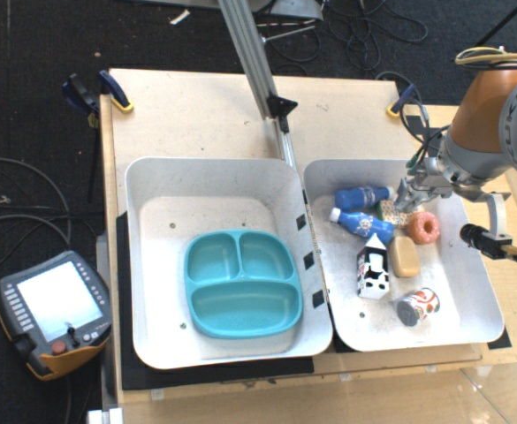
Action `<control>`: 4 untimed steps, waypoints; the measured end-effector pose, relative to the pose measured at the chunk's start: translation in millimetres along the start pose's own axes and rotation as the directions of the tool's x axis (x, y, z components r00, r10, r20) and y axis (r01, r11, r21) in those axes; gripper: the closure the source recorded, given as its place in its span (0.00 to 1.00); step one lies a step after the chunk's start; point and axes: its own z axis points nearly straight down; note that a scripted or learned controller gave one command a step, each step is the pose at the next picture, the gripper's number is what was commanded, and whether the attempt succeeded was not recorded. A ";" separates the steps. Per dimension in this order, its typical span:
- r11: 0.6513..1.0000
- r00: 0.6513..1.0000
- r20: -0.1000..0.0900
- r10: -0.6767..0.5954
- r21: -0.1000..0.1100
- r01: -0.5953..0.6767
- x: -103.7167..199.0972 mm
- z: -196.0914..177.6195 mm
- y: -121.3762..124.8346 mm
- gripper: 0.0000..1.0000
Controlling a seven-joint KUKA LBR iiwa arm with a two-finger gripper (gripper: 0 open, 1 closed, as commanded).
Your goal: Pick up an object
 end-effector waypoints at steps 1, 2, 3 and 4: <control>1.000 1.000 -0.010 -0.002 0.015 0.002 8.2 -49.5 7.3 1.00; 1.000 1.000 -0.008 -0.002 0.014 0.002 0.0 -97.3 12.9 1.00; 1.000 1.000 -0.009 -0.001 0.015 0.001 -0.4 -140.5 15.0 1.00; 1.000 1.000 -0.013 -0.006 0.022 0.006 49.8 -142.7 11.1 1.00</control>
